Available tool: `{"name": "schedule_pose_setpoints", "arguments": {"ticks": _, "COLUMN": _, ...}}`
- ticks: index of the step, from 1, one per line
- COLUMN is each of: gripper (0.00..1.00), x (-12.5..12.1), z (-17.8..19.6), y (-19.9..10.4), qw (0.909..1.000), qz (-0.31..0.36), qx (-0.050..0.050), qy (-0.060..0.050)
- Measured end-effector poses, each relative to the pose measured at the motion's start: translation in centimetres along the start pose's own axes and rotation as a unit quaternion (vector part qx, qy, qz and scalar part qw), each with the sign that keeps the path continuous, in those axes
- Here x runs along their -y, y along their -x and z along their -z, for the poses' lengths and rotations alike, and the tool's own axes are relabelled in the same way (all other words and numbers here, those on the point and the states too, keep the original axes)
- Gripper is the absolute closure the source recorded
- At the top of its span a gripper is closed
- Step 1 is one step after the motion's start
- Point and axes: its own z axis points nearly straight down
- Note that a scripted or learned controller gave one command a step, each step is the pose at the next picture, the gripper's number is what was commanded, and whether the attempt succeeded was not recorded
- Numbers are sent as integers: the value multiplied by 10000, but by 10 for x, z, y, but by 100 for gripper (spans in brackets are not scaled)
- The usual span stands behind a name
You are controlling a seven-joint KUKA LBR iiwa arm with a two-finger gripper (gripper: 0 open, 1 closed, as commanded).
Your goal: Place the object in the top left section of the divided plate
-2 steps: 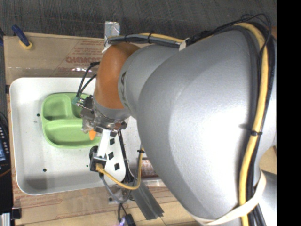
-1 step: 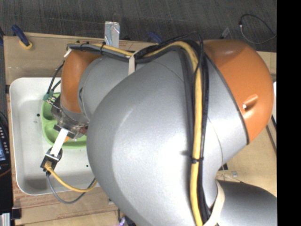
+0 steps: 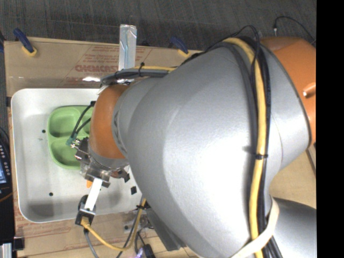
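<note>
- Arm (image 3: pixel 215 144) reaches in from the right, and its grey bulk covers most of the view. The orange band (image 3: pixel 105 123) hangs over the left bin (image 3: pixel 29 144).
- The gripper (image 3: pixel 99 171) sits low over the bin floor, just below the plate's lower right edge. Whether it is apart or together cannot be told.
- The green divided plate (image 3: pixel 62 128) lies in the upper left part of that bin, with its right side hidden behind the wrist.
- A small orange speck (image 3: pixel 88 184) lies just beside the gripper (possibly the object, though it is too small to tell).
- Brown cardboard (image 3: pixel 80 63) lies under the bin.
</note>
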Motion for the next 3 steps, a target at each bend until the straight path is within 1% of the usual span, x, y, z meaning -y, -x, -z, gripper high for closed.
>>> {"name": "schedule_pose_setpoints", "arguments": {"ticks": 1, "gripper": 100, "x": -22, "z": 188, "y": -48, "qw": 10000, "qz": 15, "qx": -17, "qy": 22}}
{"name": "schedule_pose_setpoints", "arguments": {"ticks": 2, "gripper": 100, "x": -63, "z": 161, "y": -53, "qw": 9858, "qz": 1680, "qx": 6, "qy": 0}}
{"name": "schedule_pose_setpoints", "arguments": {"ticks": 3, "gripper": 100, "x": -10, "z": 169, "y": -54, "qw": 9979, "qz": 648, "qx": 6, "qy": 2}}
